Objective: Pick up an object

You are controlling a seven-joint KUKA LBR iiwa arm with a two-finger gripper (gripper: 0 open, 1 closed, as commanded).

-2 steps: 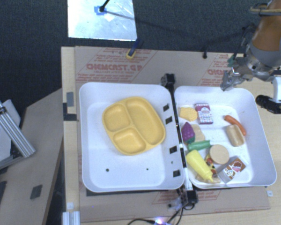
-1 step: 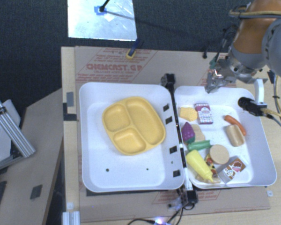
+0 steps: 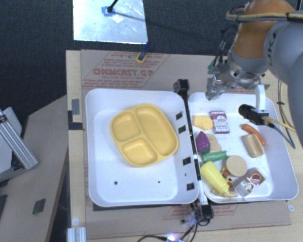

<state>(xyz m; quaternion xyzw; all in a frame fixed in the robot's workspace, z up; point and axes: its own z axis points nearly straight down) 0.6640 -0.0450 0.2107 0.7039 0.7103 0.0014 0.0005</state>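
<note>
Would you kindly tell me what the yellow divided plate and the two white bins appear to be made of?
Yellow divided plate: probably moulded plastic, matte-smooth, judging by its rounded compartment ridges and even colour. White bins: likely thin formed plastic, slightly glossy, with soft rounded rims; foam can't be ruled out.

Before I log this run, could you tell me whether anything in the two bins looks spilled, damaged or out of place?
Nothing stands out. The yellow divided plate lies flat, at an angle, in the left bin. The toy foods are crowded but contained in the right bin. The pincer hovers at that bin's far edge.
</note>
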